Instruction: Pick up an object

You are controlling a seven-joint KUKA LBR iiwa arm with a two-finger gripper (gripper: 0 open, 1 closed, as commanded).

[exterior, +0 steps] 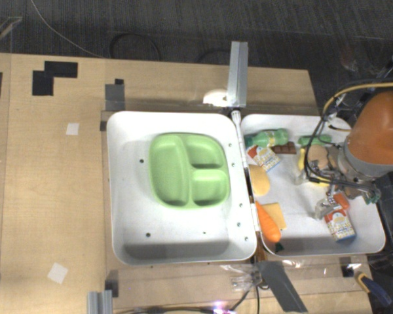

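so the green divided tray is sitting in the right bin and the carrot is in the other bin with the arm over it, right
Not quite. The camera view shows the green divided tray in the left bin, not the right one. The carrot does lie in the other bin, the right bin, with the arm over that bin.

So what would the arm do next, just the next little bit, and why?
Probably ease straight down a touch. The gripper hangs in the right bin, right at the top of the small orange-capped bottle, the nearest item. Whether its fingers already hold the bottle is not visible, so lifting now seems early.
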